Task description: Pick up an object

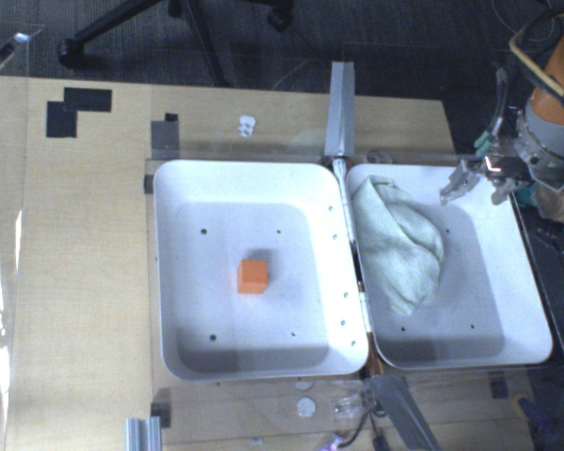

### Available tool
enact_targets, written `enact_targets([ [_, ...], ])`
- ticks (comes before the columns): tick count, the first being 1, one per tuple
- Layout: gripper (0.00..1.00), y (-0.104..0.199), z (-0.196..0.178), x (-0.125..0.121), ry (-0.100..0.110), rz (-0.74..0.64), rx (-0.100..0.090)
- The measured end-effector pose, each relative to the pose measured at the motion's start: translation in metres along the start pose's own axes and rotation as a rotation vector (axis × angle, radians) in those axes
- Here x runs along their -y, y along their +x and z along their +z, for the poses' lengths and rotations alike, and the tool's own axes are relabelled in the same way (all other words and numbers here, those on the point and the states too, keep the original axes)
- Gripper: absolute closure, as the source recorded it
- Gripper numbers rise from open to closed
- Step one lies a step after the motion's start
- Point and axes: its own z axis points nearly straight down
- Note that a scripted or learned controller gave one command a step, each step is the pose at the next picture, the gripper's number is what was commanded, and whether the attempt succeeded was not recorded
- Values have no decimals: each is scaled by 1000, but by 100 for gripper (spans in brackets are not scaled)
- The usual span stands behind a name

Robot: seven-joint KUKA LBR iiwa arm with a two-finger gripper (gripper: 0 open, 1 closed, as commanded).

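Jaws spread, nothing between them, gripper (479, 184) at right bin's upper right; descent there risks missing cloth (399, 242), bumping bin (531, 346) wall.

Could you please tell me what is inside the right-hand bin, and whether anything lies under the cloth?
The right bin holds a crumpled white cloth along its left side, with bare floor beside it. Whatever may lie beneath the cloth is covered, so that cannot be told.
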Motion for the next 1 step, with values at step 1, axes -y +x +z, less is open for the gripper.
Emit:
enact_targets([
  [1,0,10,158,31,-5,-60,0],
])
